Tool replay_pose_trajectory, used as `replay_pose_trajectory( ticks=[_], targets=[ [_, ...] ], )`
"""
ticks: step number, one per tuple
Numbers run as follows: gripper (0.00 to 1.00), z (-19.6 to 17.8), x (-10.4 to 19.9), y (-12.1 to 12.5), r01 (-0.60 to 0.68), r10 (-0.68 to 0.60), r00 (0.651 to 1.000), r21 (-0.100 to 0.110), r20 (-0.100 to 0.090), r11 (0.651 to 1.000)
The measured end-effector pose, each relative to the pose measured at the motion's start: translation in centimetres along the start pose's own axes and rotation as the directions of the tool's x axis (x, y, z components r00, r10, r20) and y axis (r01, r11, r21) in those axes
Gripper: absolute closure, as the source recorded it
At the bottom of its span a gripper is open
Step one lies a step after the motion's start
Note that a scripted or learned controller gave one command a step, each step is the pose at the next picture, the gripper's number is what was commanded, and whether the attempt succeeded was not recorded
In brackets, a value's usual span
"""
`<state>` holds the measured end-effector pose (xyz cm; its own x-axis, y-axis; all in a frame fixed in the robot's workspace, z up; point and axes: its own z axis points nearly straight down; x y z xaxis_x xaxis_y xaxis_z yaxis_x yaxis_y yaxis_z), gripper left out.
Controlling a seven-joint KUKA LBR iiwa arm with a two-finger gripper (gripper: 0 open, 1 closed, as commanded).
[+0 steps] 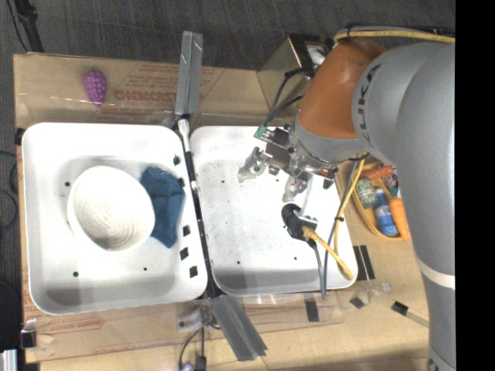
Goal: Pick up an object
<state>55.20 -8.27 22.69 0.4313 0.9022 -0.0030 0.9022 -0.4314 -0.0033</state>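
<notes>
In the left bin (46, 284) lies a white, round woven object (110, 207), with a crumpled blue cloth (164, 203) touching its right side. My gripper (272, 175) hangs over the upper middle of the right bin (240, 273), well apart from both objects. Its two metal fingers (249, 166) are spread apart with nothing between them. The orange-banded wrist (340, 91) covers the bin's back right corner.
A purple, grape-like object (95, 86) sits on the cardboard behind the left bin. Small toy items (383, 207), orange and blue, lie right of the right bin. A yellow cable (332, 250) and a black connector (294, 219) hang from the arm over the right bin.
</notes>
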Motion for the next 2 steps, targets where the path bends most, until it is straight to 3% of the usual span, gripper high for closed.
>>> replay_pose_trajectory(
  ticks=[1, 2],
  targets=[
    [0.0, -4.1, -3.9, 7.8, -0.082, 0.082, 0.997, 0.0, -0.002, 0.997],
    [0.0, -7.9, -8.1, 10.4, 0.01, -0.01, 1.0, 0.0, -0.002, 1.0]
  ],
)
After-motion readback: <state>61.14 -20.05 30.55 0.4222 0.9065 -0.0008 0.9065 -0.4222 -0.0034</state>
